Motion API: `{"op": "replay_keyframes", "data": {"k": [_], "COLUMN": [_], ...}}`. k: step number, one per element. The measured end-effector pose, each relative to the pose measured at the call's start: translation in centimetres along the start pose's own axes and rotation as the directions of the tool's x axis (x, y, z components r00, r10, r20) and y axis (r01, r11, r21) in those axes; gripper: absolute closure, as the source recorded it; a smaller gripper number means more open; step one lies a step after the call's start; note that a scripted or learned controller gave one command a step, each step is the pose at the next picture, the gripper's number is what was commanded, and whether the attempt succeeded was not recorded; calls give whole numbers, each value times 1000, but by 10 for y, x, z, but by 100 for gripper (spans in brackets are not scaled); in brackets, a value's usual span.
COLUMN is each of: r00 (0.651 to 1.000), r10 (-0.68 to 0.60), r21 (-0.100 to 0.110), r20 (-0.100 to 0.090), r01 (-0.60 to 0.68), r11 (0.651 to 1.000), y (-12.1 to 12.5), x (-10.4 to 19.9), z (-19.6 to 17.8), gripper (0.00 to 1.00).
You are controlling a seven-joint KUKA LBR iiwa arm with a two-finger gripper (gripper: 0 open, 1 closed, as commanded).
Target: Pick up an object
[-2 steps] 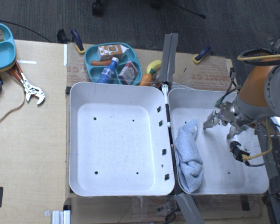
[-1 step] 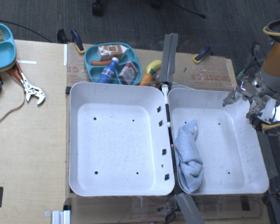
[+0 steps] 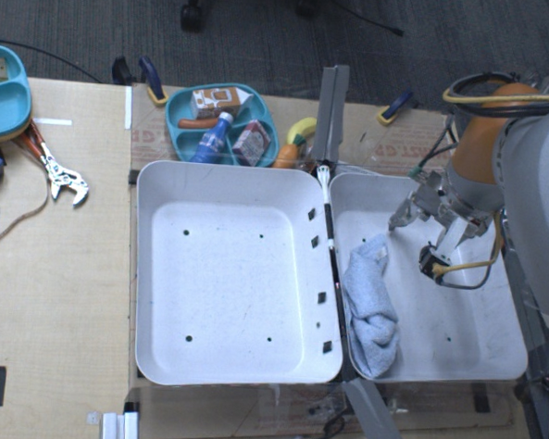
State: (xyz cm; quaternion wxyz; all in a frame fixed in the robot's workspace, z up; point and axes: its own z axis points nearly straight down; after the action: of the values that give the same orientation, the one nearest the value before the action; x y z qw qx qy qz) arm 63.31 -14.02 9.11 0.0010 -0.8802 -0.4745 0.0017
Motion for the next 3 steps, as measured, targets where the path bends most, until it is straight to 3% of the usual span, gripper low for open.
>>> {"op": "replay_keyframes", "data": {"k": [1, 2, 3], "r00": [998, 983, 996], "r10": [66, -185, -84], "r21": [-3, -1, -3], "r20": [-1, -1, -1], "r01": [-66, 185, 84], "r11": [998, 983, 996], "y": [-2, -23, -49], "x": [-80, -102, -20], "z": [-72, -76, -138], "gripper": [0, 0, 0]}}
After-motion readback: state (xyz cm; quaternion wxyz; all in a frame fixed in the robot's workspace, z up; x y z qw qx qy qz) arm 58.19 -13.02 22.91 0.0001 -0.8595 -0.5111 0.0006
